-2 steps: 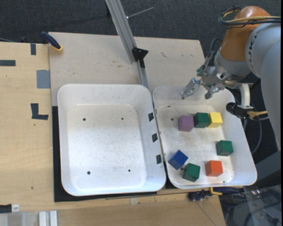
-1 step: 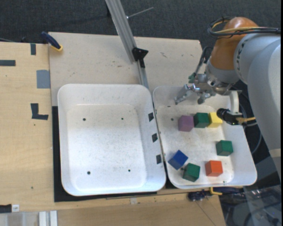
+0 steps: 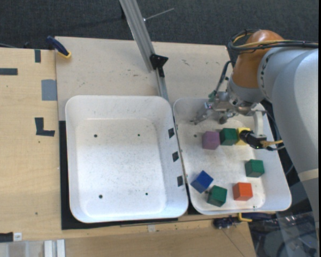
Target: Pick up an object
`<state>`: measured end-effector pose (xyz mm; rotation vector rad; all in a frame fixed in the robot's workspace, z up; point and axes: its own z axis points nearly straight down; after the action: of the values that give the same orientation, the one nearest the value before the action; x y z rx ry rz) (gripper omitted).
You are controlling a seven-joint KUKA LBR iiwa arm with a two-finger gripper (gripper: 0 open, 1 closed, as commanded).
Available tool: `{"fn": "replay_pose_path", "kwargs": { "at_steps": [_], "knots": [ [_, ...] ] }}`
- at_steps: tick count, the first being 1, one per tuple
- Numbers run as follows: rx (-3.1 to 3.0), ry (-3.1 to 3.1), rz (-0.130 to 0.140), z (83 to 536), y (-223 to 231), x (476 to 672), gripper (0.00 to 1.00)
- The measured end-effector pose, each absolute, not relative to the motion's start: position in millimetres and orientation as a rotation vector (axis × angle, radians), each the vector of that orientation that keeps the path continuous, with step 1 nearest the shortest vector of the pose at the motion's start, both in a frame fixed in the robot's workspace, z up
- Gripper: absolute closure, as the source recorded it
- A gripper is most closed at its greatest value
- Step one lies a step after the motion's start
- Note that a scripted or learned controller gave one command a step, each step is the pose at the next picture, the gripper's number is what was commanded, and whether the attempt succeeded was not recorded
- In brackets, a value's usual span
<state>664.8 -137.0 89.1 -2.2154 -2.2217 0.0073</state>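
- Bench (image 3: 112, 68): pale wood, scuffed, with a dark carpeted floor (image 3: 203, 9) beyond its far edge at 12 o'clock.
- At 9 o'clock a lighter wooden board (image 3: 16, 159) lies beside the bench, marked with dark tape pieces and one grey patch.
- A small blue and yellow clamp (image 3: 59, 46) sits near the bench's far left corner, about 10 o'clock.
- A grey metal bar (image 3: 139, 28) slants down from 12 o'clock and ends at a black bracket just above the gap between the bins.
- Left bin (image 3: 75, 111): white, shallow, speckled floor with a few dark dots, resting on a black mat.
- Right bin (image 3: 278, 197): white, touching the left one along its side, holding all the blocks.
- Blocks in the right bin: purple block (image 3: 211, 140) and a dark green block (image 3: 229, 136) just beside each other near the bin's middle; a yellow piece (image 3: 243, 133) touching the green one's right side, partly hidden.
- Another green block (image 3: 254, 168) toward 3 o'clock of the bin; blue block (image 3: 201, 181), a third green block (image 3: 217, 195) and an orange block (image 3: 243, 191) along the near edge, 6 o'clock.
- My arm (image 3: 289, 74) comes in from 3 o'clock, grey body, orange band (image 3: 251, 58) above the wrist, cables looped over it.
- My pincer (image 3: 216, 108) hangs over the far end of the right bin, about 12 o'clock of that bin, just above the purple and green pair.
- Pincer state: I cannot tell whether it is spread or pressed together; the metal parts blur into one another. I see no block in it.
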Motion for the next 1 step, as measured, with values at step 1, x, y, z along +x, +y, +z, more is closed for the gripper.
{"fn": "replay_pose_path", "kwargs": {
  "at_steps": [1],
  "knots": [
    [-2.216, -2.226, 0.004, 101.9, -136.3, 666.3, 1.0]
  ]
}}
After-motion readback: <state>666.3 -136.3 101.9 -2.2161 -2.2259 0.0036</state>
